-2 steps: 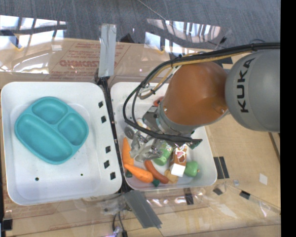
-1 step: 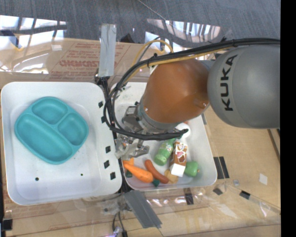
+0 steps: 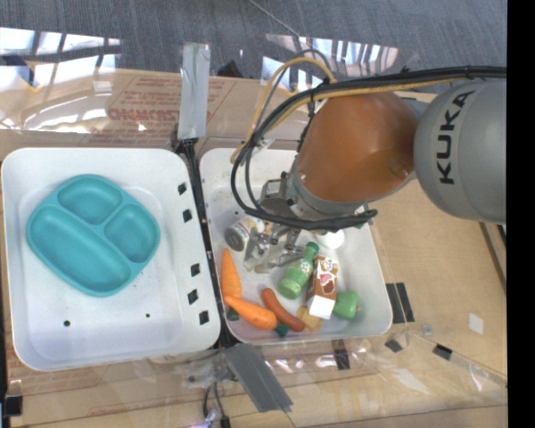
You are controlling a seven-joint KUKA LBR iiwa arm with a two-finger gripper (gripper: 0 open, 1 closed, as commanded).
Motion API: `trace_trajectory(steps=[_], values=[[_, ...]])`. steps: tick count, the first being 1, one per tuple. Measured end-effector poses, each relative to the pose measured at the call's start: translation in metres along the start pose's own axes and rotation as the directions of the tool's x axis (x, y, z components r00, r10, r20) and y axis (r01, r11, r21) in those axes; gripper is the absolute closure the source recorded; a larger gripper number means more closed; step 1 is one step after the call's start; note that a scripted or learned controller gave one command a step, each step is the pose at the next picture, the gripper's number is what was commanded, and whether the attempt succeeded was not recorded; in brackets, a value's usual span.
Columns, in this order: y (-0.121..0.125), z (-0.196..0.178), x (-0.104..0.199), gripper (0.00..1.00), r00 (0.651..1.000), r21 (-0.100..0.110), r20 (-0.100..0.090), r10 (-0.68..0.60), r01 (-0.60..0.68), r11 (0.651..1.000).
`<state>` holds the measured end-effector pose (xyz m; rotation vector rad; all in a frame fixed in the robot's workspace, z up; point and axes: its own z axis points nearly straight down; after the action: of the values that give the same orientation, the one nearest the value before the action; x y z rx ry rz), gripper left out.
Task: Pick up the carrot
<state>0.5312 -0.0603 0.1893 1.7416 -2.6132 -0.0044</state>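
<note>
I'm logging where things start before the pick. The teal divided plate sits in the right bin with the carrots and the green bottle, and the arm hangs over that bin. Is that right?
Not quite. In the camera view the teal divided plate lies in the left bin, alone. The carrots and the green bottle are in the right bin, and the arm does hang over that bin.

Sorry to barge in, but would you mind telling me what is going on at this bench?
The arm has reached into the right bin, with its gripper low among the toy foods. It is after a carrot, which lies against the bin's left wall, apart from the gripper and not yet picked up. A second carrot lies just below it. The left bin holds a teal plate.
</note>
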Motion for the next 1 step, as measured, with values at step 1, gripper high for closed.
trace_trajectory(steps=[1], values=[[0.0577, -0.0311, -0.0239, 1.0, 0.959, -0.002, 0.0, -0.284, 0.284, 0.959]])
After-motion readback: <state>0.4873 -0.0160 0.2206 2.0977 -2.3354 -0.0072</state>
